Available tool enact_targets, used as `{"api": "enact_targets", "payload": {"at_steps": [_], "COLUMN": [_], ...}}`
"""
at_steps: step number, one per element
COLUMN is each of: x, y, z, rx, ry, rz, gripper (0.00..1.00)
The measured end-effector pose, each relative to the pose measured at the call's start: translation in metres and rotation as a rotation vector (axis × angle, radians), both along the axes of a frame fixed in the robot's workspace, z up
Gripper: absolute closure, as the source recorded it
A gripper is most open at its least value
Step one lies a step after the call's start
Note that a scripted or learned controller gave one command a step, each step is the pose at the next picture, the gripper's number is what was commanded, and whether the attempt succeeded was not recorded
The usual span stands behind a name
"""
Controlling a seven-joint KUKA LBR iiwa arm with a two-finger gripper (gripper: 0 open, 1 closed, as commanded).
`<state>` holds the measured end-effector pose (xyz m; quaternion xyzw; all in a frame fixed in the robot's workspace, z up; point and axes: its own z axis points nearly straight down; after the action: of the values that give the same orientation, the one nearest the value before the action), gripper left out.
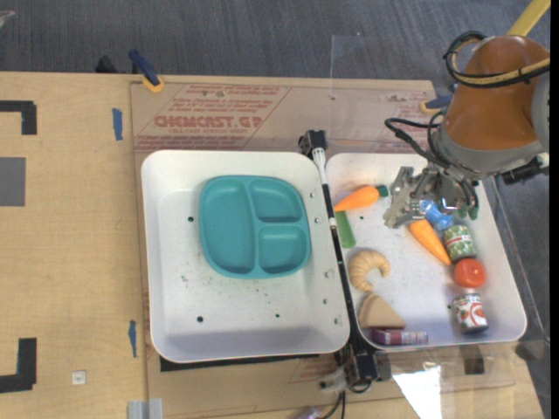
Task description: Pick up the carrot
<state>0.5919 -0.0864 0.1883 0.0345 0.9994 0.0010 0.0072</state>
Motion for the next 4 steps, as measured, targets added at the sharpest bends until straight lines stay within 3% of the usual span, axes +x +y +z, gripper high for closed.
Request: {"api": "enact_targets", "payload": {"at_steps": [1,2,3,4], "x": [-0.001,-0.004,-0.032,-0.027], "y": [-0.002,-0.033,-0.072,-0.071], "z": [-0.002,-0.09,-0.098,-0.084], "rx": [-0.001,-0.003,0.0,-0.002], "ry": [0.005,0.001,0.0,-0.013], "rz": [-0.003,0.101,-0.051,-0.049], "gripper": [0.0,0.0,0.0,1.0]}}
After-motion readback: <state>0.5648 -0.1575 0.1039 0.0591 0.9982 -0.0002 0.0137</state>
